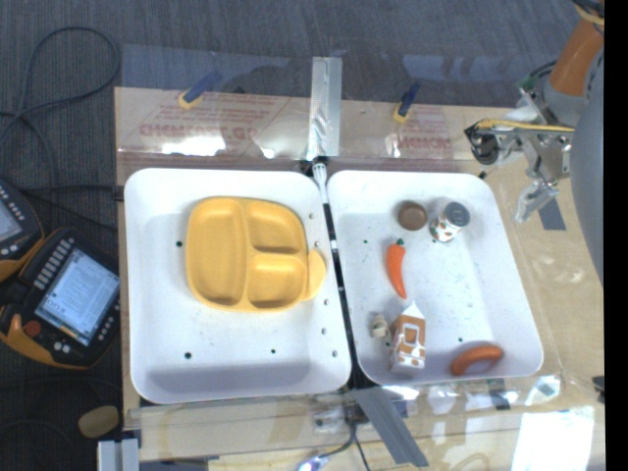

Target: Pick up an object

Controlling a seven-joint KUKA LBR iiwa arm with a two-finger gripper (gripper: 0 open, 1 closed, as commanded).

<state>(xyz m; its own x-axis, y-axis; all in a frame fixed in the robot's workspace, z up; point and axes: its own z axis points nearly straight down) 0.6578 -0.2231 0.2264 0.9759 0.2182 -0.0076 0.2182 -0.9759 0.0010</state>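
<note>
Camera view from above gives me both bins side by side, and I start with the left bin (147, 292), which carries the biggest item: a yellow divided tray (250, 253) lying flat near its middle, its right edge close to the wall between the bins. I take that as set-dressing or a drop-off, not today's target. The right bin (510, 292) holds the pickable clutter, well spread so a two-finger grab has room around each piece. By size: a small carton (410, 337) lies near the front with printed graphics I can't read; a reddish sausage-like piece (476, 359) sits in the front right corner, close to the wall, which I judge awkward to reach; an orange carrot (395, 268) lies lengthwise mid-bin with clear space on both sides, my best candidate; a brown round piece (412, 215) and a small can or jar (449, 220) sit just beside each other toward the back; a tiny pale scrap (377, 325) rests left of the carton. My gripper (535, 170) hangs outside the right bin, beyond its back right corner, over the bench, holding nothing; I cannot tell how far its jaws stand apart. Faint reddish lettering shows on the board (196, 126) behind the bins, too washed out to read
</note>
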